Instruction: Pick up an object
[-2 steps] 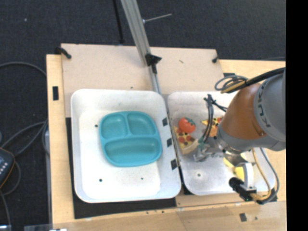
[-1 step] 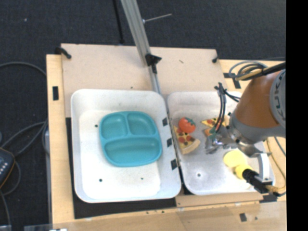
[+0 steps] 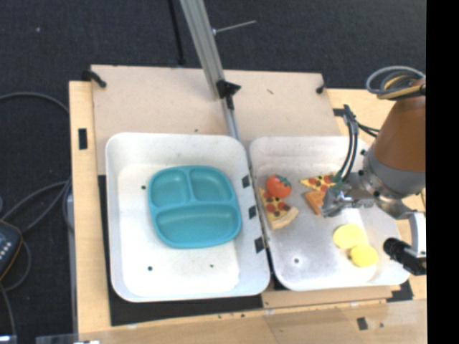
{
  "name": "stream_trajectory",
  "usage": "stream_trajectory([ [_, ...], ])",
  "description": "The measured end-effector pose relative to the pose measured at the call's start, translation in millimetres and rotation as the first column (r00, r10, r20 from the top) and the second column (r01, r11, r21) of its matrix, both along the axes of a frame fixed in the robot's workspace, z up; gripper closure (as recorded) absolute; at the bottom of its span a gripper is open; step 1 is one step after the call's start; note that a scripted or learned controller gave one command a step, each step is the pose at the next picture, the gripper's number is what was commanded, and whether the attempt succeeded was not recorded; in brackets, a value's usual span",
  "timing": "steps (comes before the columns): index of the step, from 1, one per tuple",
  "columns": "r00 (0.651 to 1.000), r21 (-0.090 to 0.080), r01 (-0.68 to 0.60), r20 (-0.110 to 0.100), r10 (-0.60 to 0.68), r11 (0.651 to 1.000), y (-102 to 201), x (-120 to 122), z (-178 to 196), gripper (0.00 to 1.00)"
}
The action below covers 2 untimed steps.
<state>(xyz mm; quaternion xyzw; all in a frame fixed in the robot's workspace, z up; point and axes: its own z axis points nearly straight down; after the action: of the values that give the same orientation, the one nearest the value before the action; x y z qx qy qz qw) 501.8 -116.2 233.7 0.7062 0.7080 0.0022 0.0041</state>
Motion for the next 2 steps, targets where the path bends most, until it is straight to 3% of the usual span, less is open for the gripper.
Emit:
stream_trajectory([
  [1, 1.000, 0.002, -0.001, -0.006, 0.001, 1.000, -1, 1, 6, 1.00],
  [2, 1.000, 0.003, -0.005, -0.007, 0.005, 1.000, 48, 28, 1, 1.00],
])
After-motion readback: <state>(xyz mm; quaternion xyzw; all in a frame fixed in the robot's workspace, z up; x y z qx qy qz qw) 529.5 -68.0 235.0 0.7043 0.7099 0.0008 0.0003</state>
